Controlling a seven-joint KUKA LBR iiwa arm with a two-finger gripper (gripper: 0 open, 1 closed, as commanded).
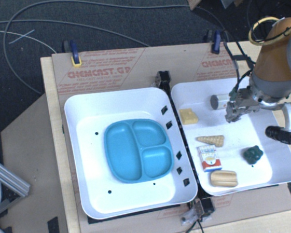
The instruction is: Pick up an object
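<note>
In the left bin [81, 147] a blue divided plate [138, 149] is seen. In the right bin [282, 171], a yellow block [189, 116], a cone [211, 141], a small carton [210, 159], a bread roll [223, 178] and a dark green piece [252, 154] are spread. The gripper [232, 113] is poised at the bin's far side, nothing seen held; how far it is open cannot be told. The yellow block lies nearest, directly to its left.

Left bin [83, 162] holding a blue divided plate [138, 149]; gripper [234, 112] low over the right bin [282, 171], beside a yellow block [189, 116].
</note>
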